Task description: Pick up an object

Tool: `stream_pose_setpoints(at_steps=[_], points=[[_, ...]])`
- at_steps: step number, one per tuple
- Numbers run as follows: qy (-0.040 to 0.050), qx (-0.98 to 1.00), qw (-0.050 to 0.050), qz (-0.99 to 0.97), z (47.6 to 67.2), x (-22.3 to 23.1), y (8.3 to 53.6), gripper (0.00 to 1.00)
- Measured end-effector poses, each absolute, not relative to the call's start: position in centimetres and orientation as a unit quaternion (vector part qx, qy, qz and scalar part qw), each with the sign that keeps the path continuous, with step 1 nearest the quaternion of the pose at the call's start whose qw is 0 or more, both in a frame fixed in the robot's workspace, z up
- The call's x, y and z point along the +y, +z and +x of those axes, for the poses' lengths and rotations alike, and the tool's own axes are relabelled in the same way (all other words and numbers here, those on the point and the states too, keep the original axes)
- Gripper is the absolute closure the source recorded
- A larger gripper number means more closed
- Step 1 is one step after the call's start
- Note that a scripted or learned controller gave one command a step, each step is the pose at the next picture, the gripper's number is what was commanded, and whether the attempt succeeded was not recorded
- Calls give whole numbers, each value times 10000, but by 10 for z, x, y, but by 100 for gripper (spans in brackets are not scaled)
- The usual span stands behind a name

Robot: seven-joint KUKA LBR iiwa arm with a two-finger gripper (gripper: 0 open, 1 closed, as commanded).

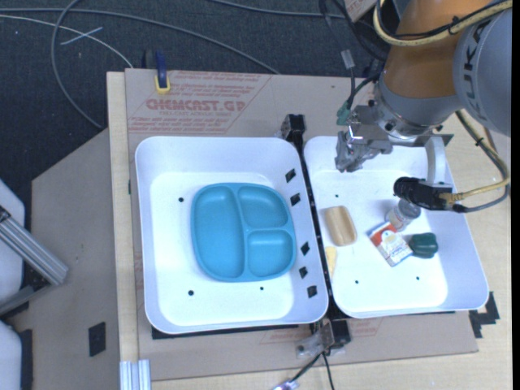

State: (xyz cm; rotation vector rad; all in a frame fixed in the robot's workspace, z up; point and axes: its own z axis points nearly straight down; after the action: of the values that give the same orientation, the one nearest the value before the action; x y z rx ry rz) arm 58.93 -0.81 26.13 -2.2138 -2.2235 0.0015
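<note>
Bench: brown board (pixel 203 100) with red print under two white bins; a blue-and-yellow clamp (pixel 162 71) at its 11 o'clock corner; cables (pixel 89 23) trail over the dark floor beyond.
Left bin: white bin (pixel 162 291), shallow, rounded corners; holds one blue plate (pixel 242 231) with three compartments, lying flat at the centre; small black dots mark the bin floor around it.
Divider: black clips (pixel 302 218) run along the seam between the bins; one black clip (pixel 293 126) at the 12 o'clock end.
Right bin: second white bin (pixel 390 295), just beside the first; four loose things inside, grouped about the middle.
Tan block: one tan block (pixel 340 225), rounded, lying flat toward 9 o'clock in the right bin, apart from the others.
Red packet: one red-and-white packet (pixel 389 243), near the centre, tilted; touching the bottle's lower end.
Bottle: one small clear bottle (pixel 400 215), partly under a black fitting and its cable.
Green piece: one dark green piece (pixel 423 244), at 3 o'clock of the packet, just beside it.
Gripper: gripper (pixel 351 159) hangs over the right bin's 11 o'clock area, at 12 o'clock of the tan block; nothing seen between its tips; how wide it stands cannot be told.
</note>
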Motion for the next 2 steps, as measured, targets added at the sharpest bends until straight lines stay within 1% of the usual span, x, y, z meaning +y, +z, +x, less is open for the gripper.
stream_pose_setpoints(at_steps=[1, 2], points=[[7, -7080, 16, -7062, 574, 37, 256, 100], [17, -7081, 28, -7061, 548, 74, 229, 100]])
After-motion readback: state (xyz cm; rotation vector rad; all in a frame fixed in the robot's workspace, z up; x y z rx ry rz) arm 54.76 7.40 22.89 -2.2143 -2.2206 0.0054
